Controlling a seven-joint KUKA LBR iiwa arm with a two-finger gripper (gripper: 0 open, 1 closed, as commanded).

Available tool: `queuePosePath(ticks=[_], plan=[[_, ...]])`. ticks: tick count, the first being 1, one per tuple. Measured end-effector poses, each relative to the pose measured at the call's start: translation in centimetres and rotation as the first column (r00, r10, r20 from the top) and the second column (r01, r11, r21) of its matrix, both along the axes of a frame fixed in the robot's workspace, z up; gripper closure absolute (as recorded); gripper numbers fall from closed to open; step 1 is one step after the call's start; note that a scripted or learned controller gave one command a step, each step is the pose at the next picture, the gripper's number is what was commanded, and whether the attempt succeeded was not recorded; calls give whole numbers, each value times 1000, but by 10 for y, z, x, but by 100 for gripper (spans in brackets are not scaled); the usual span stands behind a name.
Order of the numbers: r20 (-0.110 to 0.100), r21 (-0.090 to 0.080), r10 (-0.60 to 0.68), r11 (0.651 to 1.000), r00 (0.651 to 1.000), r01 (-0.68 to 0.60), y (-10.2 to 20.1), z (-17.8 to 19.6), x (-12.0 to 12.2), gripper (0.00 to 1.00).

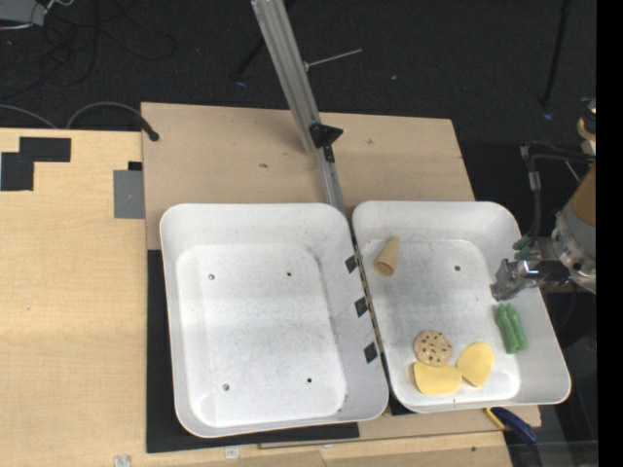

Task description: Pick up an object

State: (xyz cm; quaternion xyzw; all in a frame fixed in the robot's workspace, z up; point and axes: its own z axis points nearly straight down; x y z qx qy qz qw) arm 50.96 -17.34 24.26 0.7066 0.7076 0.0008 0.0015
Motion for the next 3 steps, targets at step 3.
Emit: queuePosePath(ticks=[3], plan=[[-8,3,3,1000,1000,-3,156,-17,24,100]])
